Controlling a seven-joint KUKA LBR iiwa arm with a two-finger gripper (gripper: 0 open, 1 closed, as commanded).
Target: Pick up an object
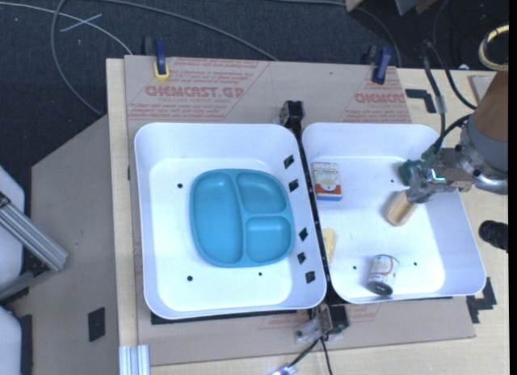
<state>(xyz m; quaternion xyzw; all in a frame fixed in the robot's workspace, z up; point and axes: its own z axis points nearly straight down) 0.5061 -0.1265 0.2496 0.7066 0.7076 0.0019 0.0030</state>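
Apparently the claw (420, 186) hangs just above the tan block (398, 208), probably to grasp it, but I cannot tell its state.

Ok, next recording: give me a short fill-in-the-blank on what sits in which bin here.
1. The blue divided plate lies in the ____ bin.
2. The small carton lies in the ____ bin.
3. The gripper is over the ____ bin, at the upper end of the tan block.
4. The can lies nearest that bin's ____ edge.

Missing words: left; right; right; front
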